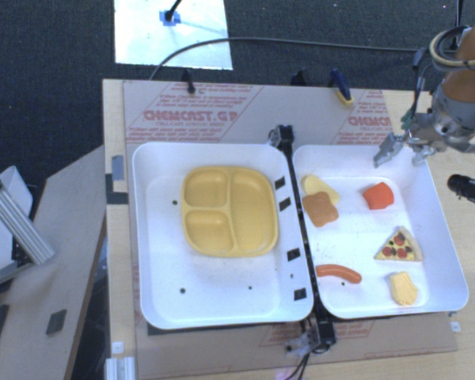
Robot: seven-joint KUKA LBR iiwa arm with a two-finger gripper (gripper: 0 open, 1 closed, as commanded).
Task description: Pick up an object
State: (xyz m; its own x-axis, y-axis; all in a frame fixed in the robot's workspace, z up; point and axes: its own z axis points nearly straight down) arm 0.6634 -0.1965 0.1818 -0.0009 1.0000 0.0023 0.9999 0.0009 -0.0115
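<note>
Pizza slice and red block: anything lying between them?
Nothing; the camera view shows bare white bin floor between the pizza slice and red block.

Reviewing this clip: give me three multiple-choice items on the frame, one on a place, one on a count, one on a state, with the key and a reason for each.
1. Where is the yellow divided plate?
A. left bin
B. right bin
C. on the bare bench

2. How many food items lie in the right bin?
A. three
B. four
C. six

3. What is the end effector doing?
A. gripping the pizza slice
B. open, holding nothing
C. pressed on the plate

Key: 1 A, the plate sits in the left bin. 2 C, six pieces lie there, the sausage among them. 3 B, its fingers are spread above the bin's far edge with nothing between.
</note>
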